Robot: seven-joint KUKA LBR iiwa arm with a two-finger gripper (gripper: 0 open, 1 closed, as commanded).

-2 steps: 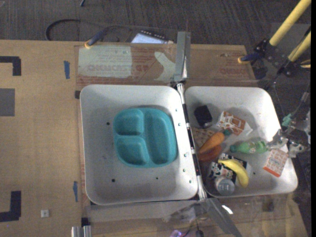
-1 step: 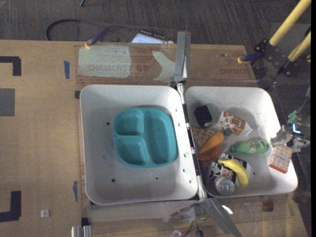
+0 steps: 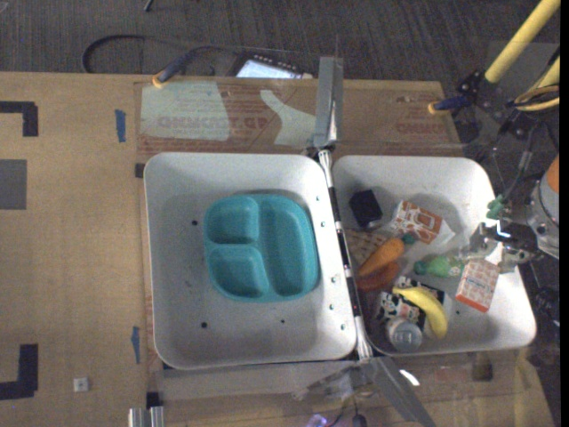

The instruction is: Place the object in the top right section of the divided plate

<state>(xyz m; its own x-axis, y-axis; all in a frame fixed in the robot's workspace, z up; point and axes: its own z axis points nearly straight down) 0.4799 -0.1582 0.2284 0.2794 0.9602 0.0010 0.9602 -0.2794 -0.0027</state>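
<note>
- The gripper (image 3: 505,238) hangs over the right edge of the right bin (image 3: 462,178); its metal parts blur together there, so whether its jaws are wide or narrow cannot be told, and nothing is seen clamped between them.
- Just beside it, on the bin floor, lies a small red-and-white carton (image 3: 477,284), with a green bottle (image 3: 442,264) to its left.
- The same bin holds a carrot (image 3: 380,258), a banana (image 3: 428,308), a black block (image 3: 365,208), a second red-and-white carton (image 3: 418,221) and a tin can (image 3: 404,334).
- The teal divided plate (image 3: 261,246) sits in the middle of the left bin (image 3: 178,194), its three sections bare.
- Both bins rest on a cardboard-covered bench (image 3: 71,265).
</note>
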